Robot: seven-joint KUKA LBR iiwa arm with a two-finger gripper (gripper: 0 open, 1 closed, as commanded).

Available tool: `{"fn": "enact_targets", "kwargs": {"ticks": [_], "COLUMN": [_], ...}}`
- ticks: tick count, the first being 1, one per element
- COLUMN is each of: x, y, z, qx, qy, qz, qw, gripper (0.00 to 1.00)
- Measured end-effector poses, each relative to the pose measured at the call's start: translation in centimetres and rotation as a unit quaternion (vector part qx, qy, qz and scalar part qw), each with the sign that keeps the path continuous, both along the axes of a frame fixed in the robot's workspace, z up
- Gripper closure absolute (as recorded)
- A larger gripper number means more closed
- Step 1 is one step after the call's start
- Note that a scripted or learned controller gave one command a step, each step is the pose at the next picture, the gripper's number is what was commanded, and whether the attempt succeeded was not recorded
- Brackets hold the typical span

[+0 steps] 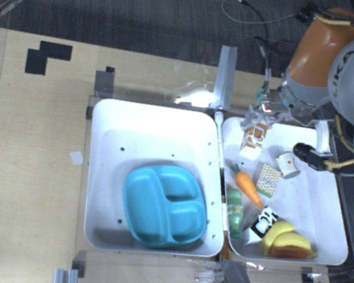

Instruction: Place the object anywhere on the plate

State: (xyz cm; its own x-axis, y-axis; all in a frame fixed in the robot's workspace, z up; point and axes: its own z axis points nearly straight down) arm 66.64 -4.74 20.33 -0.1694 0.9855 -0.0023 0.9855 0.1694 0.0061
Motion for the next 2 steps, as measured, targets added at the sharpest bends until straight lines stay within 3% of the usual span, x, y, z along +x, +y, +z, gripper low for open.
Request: {"fn": "enact_targets", "kwargs": {"ticks": [1, 2], "x": [-9.6, -9.6], "y": [9.2, 15.9], "z": [-1.8, -5.3], "qx": [0.0006, 0.0003], "qy": [0.002, 0.003], "qz": [0.117, 0.214], "qw": [0.9932, 0.9769], "gripper": [1.00, 1.00]}}
